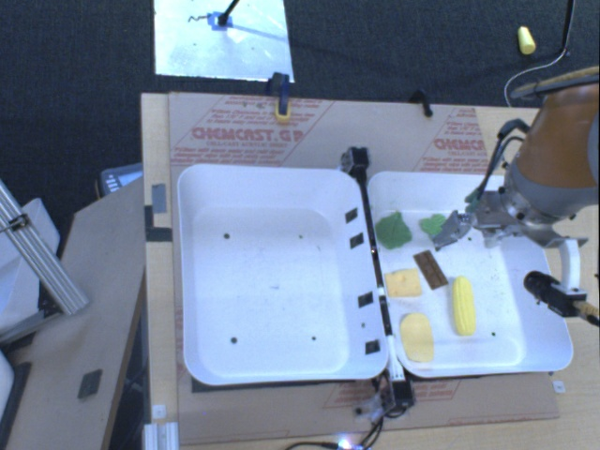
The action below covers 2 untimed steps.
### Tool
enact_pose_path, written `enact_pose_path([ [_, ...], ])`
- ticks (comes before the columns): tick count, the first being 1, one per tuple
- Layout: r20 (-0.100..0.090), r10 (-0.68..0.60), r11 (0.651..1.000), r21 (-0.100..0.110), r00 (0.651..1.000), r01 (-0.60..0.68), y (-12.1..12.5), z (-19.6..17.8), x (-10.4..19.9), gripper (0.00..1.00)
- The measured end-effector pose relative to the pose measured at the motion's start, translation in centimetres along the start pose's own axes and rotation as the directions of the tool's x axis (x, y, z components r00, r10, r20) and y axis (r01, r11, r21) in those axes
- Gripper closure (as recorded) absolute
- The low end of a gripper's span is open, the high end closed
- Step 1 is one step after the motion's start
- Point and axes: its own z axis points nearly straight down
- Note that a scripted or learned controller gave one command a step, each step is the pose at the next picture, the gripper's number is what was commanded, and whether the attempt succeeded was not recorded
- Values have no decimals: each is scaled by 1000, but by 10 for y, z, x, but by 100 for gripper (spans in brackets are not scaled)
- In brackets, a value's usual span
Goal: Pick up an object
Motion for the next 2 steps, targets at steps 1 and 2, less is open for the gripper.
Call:
enact_pose_path([
  [1, 0, -2, 1000, -3, 1000, 2, 1, -11, 0, 100],
  [2, 0, -6, 1000, -4, 1000, 6, 37, -8, 56, 100],
])
